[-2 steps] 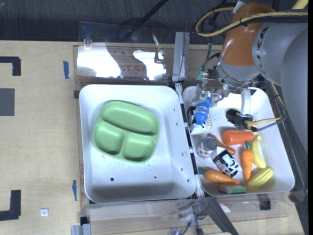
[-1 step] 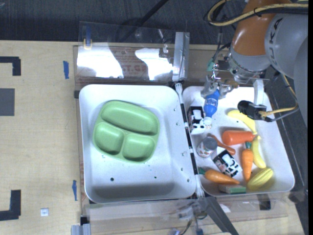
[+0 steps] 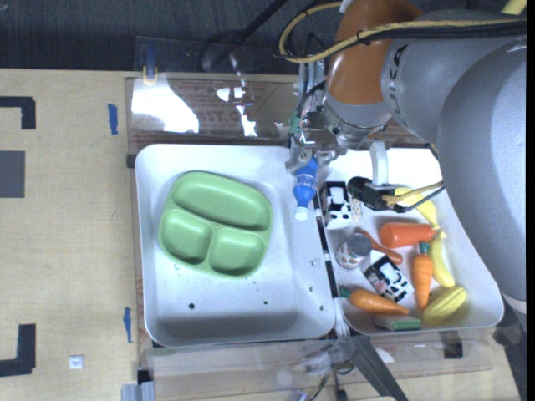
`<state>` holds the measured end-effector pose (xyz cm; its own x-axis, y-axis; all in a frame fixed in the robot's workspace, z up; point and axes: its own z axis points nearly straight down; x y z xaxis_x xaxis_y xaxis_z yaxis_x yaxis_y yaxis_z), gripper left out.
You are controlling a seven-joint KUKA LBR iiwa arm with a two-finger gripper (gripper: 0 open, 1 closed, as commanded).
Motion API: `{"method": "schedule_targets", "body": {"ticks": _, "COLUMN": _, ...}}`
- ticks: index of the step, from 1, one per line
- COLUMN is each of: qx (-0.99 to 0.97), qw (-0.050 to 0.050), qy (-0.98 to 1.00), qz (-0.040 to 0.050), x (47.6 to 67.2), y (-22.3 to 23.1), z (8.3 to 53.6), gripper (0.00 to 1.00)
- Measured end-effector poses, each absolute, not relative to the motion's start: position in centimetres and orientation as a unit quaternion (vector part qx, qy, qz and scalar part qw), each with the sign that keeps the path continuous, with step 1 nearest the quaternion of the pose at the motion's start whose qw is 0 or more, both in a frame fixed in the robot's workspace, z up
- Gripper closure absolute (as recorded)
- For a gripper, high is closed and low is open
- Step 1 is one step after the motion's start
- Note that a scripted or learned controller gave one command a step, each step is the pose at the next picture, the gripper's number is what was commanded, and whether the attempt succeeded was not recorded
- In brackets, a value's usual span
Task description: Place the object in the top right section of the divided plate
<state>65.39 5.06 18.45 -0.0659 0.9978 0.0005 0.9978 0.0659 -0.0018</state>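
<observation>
I see one gripper (image 3: 306, 172) pinching one blue bottle (image 3: 303, 189) beside one green divided plate (image 3: 216, 222), with three carrots (image 3: 410, 233).

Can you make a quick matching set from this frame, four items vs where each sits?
Items:
1. green divided plate
2. small blue bottle
3. yellow banana
4. gripper

Places:
A. lower right corner of the right bin
B. middle of the left bin
C. at the gripper's tip, over the left bin's right edge
D. above the divider between the two bins, near their far side

Pairs: 1-B, 2-C, 3-A, 4-D
</observation>
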Motion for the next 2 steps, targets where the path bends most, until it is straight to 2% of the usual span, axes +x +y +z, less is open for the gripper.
{"method": "schedule_targets", "body": {"ticks": 1, "qx": -0.743, "qw": -0.003, "qy": -0.669, "qz": -0.0036, "x": 66.6, "y": 12.1, "z": 11.5, "gripper": 1.00}}
{"method": "schedule_targets", "body": {"ticks": 2, "qx": -0.801, "qw": 0.000, "qy": -0.599, "qz": 0.0002, "x": 63.7, "y": 8.9, "z": 18.4, "gripper": 1.00}}
